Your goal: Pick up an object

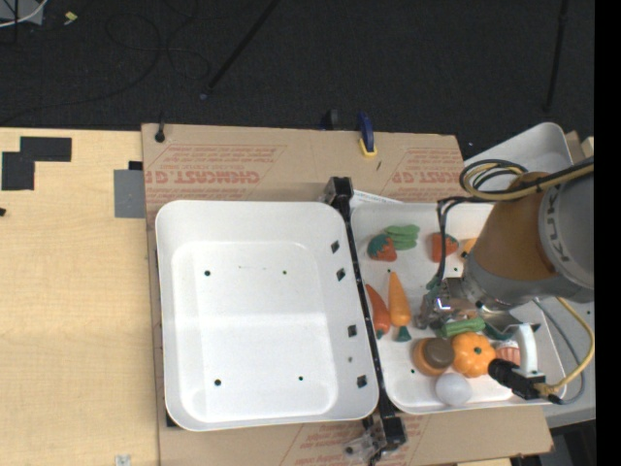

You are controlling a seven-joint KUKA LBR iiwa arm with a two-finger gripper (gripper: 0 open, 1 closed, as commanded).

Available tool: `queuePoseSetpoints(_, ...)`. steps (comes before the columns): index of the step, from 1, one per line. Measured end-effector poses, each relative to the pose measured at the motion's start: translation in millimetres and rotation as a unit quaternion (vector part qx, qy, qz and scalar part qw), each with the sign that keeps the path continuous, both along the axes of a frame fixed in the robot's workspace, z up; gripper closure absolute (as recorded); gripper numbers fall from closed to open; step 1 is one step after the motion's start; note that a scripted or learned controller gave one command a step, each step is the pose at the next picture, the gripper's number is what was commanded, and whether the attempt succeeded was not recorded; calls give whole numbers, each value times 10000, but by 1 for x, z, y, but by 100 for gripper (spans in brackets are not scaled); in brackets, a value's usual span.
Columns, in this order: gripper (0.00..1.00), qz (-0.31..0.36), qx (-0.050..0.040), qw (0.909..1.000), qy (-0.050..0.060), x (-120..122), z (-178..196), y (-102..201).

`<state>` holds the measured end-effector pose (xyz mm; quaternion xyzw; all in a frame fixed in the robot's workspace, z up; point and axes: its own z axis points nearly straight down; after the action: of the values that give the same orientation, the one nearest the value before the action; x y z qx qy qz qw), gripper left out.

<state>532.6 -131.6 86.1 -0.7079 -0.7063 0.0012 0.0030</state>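
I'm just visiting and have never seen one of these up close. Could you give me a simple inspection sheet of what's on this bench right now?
Surface: cardboard sheet on a wooden bench, bearing two white bins side by side.
Job's things: right bin holds toy food: carrot, orange fruit, white ball, a brown round piece, a red and green piece.
Clutter: left bin, nothing seen inside; blue and yellow clip at the cardboard's far edge.
Grippers: tool low over the right bin's toys; grasp cannot be judged.
Cables: yellow and black loops on the arm; dark cables on the floor.
Surroundings: dark carpet beyond the bench.
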Motion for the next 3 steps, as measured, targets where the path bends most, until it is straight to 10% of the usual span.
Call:
queuePoseSetpoints(1,100,34,-12,10000,-47,67,45,33)
queuePoseSetpoints(2,0,13,-10,10000,-13,63,43,32)
queuePoseSetpoints(3,100,16,-6,10000,-2,63,53,31)
